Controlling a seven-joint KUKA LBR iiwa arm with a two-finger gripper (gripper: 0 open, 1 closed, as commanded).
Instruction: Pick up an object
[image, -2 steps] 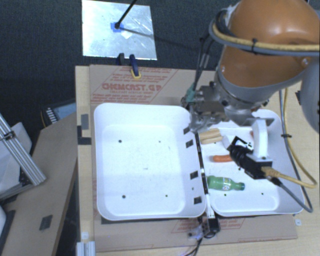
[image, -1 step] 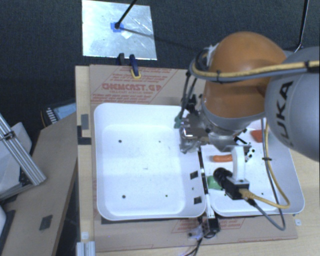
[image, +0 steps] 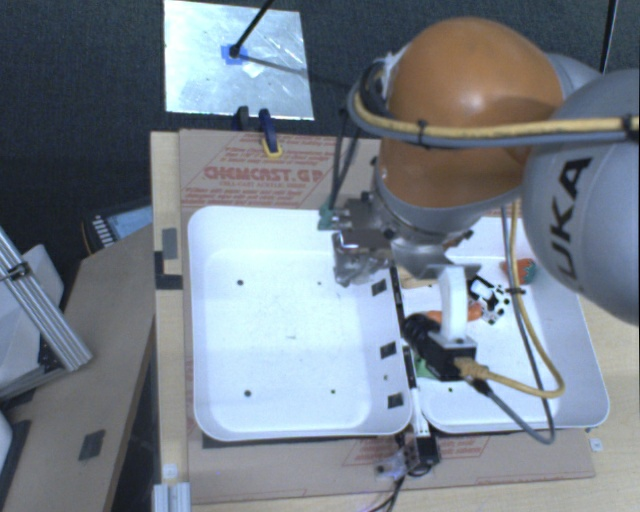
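The big grey arm (image: 590, 210) with its smooth, round orange band (image: 470, 90) hangs over the desk (image: 250, 160). Two shallow white plastic bins sit side by side: the left bin (image: 280, 340) and the right bin (image: 560, 370). The metal gripper (image: 358, 262) sits low at the left bin's right edge; I cannot tell its state. Small things lie in the right bin: an orange object (image: 422, 320) and a black-and-white spotted object (image: 492, 300).

Plastic, card and metal under my arm

My orange band (image: 470, 95) is glossy, smooth plastic, my grey casing (image: 585, 190) smooth and matt; the left bin (image: 275, 325) and right bin (image: 570, 390) look like smooth white plastic with a soft sheen; the brown sheet (image: 260, 172) beneath is matt printed card; the far plate (image: 238, 58) is dull, scuffed metal.
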